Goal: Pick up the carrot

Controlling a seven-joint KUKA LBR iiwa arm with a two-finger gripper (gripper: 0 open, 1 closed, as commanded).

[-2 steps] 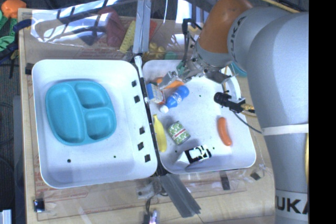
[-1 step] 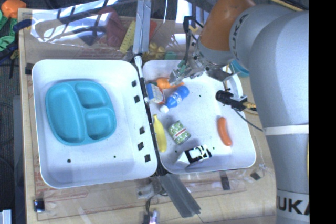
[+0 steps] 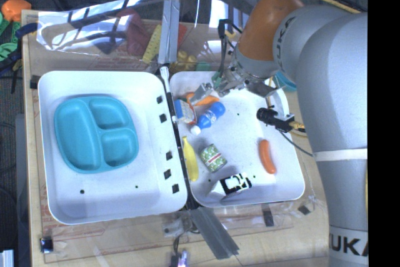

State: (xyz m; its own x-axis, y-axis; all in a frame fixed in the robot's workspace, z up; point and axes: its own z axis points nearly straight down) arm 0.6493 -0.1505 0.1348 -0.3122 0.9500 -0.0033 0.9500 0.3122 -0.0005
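Now down low at the far left corner of the right shallow white bin [image 3: 294, 187]: the grey arm's two-finger gripper [image 3: 220, 83]. Hard to tell how wide open, or whether holding anything at all. Just on the near side of it, what looks like the short orange carrot [image 3: 211, 99], lying flat, pressed against a blue plastic bottle with a white cap [image 3: 209, 115] and partly tucked under a small grey bit [image 3: 199, 94].

Plenty to go wrong from here. Could grab the bottle or the grey bit instead, with all three packed so close. Could pinch just the carrot's end and let it slip out on the way up. Could bump the bin's far wall, being so near the corner. Could also mix up the carrot with the orange-red sausage-shaped toy [image 3: 267, 156] lying well apart on the right. Further off and likely safe: a yellow banana [image 3: 189, 161] and a small green can [image 3: 213, 157].
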